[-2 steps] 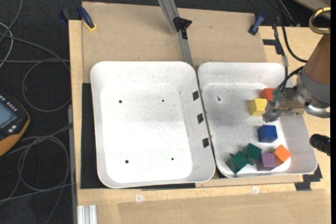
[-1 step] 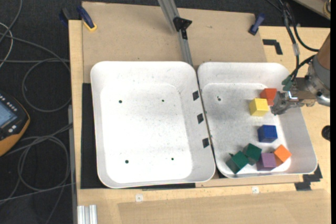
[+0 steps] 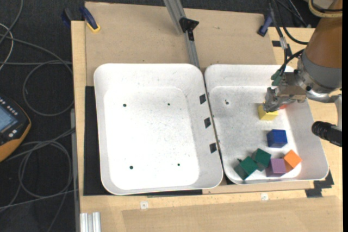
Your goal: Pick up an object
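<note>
My gripper [image 3: 273, 101] hangs over the middle of the right bin [image 3: 234, 133], right above a small yellow block [image 3: 267, 113] that shows just under its tip. Whether it touches the block I cannot tell. A sliver of something red [image 3: 283, 108] peeks out beside the gripper. Nearer the front of that bin lie a blue cube [image 3: 277, 137], an orange cube [image 3: 292, 158], a purple cube [image 3: 277, 165] and two dark green blocks [image 3: 261, 157] [image 3: 248, 167].
The left bin [image 3: 147, 127] stands next to the right one, with black clips along the shared rim [image 3: 206, 122]. A slanted metal pole [image 3: 173, 0] rises from the back of the bench. Cables lie on the floor to the left.
</note>
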Motion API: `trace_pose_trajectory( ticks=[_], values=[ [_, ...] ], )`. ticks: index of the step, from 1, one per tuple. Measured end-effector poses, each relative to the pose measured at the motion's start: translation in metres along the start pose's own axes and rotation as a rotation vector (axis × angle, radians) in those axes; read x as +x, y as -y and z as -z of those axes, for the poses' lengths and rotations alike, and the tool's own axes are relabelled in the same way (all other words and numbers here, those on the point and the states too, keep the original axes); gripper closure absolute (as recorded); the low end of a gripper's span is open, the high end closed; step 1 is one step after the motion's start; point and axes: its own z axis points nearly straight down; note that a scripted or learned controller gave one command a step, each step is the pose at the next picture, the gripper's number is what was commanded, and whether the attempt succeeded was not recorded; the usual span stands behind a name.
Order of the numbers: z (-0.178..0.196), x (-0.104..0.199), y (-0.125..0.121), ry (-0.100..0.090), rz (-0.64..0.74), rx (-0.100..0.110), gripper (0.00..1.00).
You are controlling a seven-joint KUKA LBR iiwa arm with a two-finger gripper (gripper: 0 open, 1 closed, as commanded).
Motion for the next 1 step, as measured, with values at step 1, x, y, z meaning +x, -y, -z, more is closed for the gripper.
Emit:
trace_pose_trajectory(
  ticks=[1],
  values=[
    [-0.0066,0.0584,-0.0158,-0.002,0.002,0.001,1.00]
  ],
)
